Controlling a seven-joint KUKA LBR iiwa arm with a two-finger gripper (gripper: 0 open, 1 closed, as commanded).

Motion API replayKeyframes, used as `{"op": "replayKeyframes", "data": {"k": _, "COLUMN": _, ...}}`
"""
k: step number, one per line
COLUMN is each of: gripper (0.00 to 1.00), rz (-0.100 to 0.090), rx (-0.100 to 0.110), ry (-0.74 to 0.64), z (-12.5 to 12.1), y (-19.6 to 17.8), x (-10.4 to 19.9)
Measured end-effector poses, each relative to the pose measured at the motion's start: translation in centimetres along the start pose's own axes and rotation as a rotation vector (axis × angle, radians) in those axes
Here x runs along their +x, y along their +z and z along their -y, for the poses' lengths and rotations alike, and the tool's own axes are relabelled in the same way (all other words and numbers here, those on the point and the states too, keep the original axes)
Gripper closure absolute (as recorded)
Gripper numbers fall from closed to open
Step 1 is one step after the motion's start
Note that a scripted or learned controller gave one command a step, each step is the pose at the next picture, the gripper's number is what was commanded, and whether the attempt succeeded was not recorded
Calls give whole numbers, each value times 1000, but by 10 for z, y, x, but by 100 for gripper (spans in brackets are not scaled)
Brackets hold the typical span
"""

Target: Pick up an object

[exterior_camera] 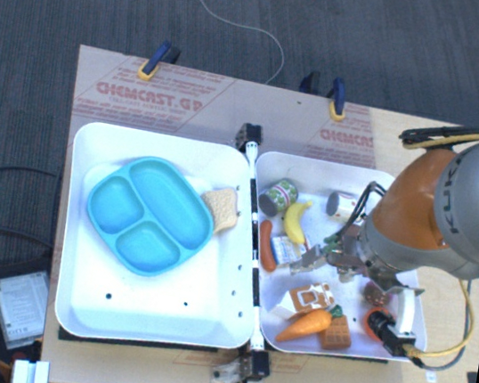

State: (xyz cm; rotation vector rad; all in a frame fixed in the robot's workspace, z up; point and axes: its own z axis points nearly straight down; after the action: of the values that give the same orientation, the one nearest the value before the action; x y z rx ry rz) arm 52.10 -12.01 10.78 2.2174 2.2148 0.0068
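Red "CHEMCAST" lettering marks brown board [147,95] under white bins [147,320].

divided plate [149,213] in left bin [79,296] (bread [221,208] beside it)

The brown board [147,95] under the two bins is showing red printed lettering. Along its far edge on the left side, the print is reading "CHEMCAST GP", with finer red lines of print running around it that are too small to read. Near the far right corner, beside the right bin, the same red lettering is repeating, partly cut off, reading roughly "CHEMCAST". Small packets in the right bin are carrying print, too blurred to read.
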Motion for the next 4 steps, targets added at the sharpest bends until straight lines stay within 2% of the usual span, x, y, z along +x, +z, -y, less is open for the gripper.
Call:
{"op": "replayKeyframes", "data": {"k": 1, "gripper": 0, "rz": 4, "rx": -8, "ry": 0, "z": 33, "y": 19, "x": 14}}
{"op": "replayKeyframes", "data": {"k": 2, "gripper": 100, "rz": 3, "rx": -7, "ry": 0, "z": 32, "y": 9, "x": 14}}
{"op": "replayKeyframes", "data": {"k": 3, "gripper": 0, "rz": 2, "rx": -7, "ry": 0, "z": 32, "y": 9, "x": 14}}
{"op": "replayKeyframes", "data": {"k": 4, "gripper": 100, "rz": 2, "rx": -6, "ry": 0, "z": 32, "y": -1, "x": 14}}
